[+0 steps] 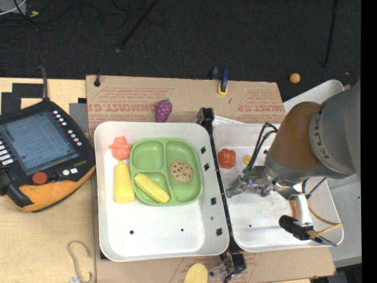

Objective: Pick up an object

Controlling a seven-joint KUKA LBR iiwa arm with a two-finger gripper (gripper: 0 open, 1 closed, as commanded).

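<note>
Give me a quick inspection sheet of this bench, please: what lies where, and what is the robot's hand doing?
Surface: two white bins side by side, left bin and right bin, on cardboard.
Job's things: left bin holds a green divided plate with a corn cob and a cookie; beside it a yellow bottle and a pink toy. Right bin holds a red toy.
Clutter: purple grapes behind the left bin; a yellow item at the front edge.
Hand: hand low in the right bin, beside the red toy; finger state unclear.
Cables: wires along the wrist.
Surroundings: control tablet to the left; dark floor behind.
</note>
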